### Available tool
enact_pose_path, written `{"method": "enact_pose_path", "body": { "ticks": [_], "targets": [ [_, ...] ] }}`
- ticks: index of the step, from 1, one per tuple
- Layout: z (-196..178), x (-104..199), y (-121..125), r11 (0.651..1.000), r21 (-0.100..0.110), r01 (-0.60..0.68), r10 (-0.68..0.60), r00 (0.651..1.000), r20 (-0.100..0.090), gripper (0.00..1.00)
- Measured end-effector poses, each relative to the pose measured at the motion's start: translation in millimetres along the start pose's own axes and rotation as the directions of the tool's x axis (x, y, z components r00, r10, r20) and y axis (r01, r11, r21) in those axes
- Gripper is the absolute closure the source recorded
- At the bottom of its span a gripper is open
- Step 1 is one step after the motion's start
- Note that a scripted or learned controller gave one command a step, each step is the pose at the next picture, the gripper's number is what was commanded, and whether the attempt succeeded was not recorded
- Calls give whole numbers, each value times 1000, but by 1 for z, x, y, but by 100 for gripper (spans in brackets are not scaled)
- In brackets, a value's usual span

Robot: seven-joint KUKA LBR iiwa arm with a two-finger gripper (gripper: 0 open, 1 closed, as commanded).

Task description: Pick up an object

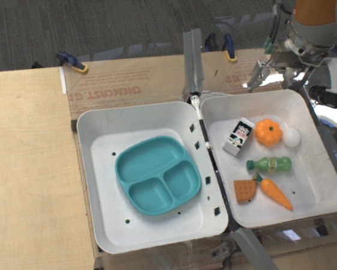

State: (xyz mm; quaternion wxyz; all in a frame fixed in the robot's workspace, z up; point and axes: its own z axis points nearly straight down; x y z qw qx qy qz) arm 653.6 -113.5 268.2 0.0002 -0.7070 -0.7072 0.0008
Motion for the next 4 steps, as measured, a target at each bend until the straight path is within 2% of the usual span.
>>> {"method": "enact_pose_path", "body": {
  "ticks": [1, 2, 3, 4],
  "targets": [
    [127, -5, -51, 979, 1, -206, 206, 979, 0, 0],
    [176, -62, -12, 968, 0, -251, 251, 968, 0, 0],
    [167, -62, -11, 968, -1, -250, 250, 968, 1, 100],
    [56, -12, -6, 996, -4, -93, 93, 996, 0, 100]
  ]
}}
